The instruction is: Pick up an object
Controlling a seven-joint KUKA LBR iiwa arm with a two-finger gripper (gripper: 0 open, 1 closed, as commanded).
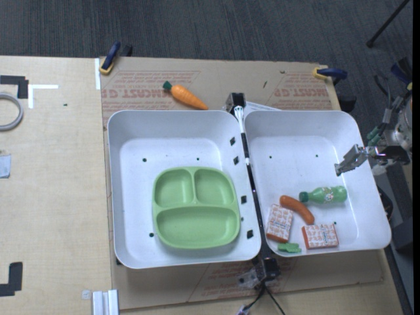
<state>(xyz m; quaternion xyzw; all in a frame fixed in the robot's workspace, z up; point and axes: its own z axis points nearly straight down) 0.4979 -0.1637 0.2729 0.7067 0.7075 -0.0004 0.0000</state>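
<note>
In the right bin (295,136), a green toy bottle (323,195) lies on its side near the front. Just left of it is an orange-red sausage (296,208). Two small printed boxes (280,222) (320,235) rest against the front wall, with a small green piece (289,247) between them. My gripper (349,161) hovers over the bin's right side, above and to the right of the bottle, with nothing seen in it.
The left bin (131,143) holds a green divided plate (195,207). A toy carrot (186,95) lies on the cardboard behind the bins. Clamps (110,58) (330,74) sit at the cardboard's back corners. A black clip (235,102) joins the bins.
</note>
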